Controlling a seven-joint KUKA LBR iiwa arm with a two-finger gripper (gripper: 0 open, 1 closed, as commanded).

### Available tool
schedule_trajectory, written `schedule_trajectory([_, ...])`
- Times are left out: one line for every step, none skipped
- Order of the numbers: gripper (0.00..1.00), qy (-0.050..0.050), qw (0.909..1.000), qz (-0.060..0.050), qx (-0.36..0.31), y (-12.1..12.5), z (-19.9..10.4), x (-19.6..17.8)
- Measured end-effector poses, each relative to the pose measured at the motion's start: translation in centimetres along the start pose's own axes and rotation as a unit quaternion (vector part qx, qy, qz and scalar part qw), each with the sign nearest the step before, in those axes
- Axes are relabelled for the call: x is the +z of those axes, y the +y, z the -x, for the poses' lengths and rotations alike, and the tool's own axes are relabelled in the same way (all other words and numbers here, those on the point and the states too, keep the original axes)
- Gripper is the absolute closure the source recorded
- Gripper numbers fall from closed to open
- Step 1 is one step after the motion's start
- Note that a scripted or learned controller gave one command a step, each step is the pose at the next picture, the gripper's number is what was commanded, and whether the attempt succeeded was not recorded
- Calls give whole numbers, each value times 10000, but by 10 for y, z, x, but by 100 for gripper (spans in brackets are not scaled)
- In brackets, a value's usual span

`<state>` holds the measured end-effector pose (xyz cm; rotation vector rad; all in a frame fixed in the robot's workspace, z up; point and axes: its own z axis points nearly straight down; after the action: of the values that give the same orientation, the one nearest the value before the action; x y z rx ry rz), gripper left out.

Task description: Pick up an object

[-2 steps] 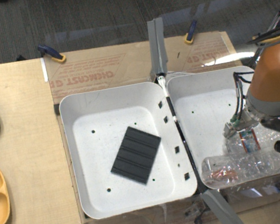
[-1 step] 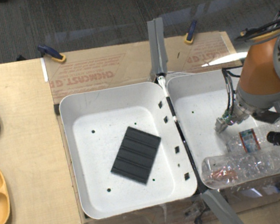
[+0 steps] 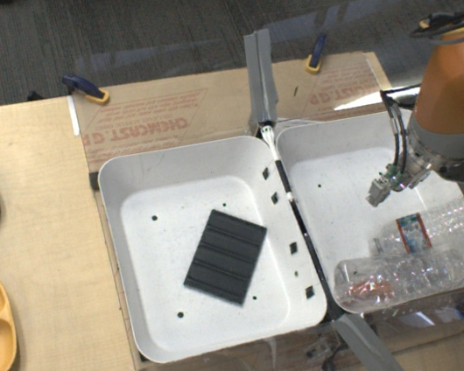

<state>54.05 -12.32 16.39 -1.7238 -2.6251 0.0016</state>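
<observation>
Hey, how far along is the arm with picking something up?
Nothing looks picked yet. The black pad lies flat in the left bin; clear plastic bottles lie in the right bin. The gripper hangs above the right bin, beside the bottles. Grasping and lifting remain.

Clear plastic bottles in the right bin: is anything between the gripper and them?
Nothing visible. The gripper hangs above bare bin floor in the right bin, with the clear plastic bottles just nearer the camera.
</observation>
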Motion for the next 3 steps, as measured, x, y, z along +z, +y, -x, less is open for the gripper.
schedule_trajectory([0, 1, 10000, -2, 2, 0, 0, 0])
schedule_trajectory([0, 12, 9943, -7, -1071, -1, 31, 58])
schedule_trajectory([0, -44, 9977, 36, -671, -71, 29, 71])
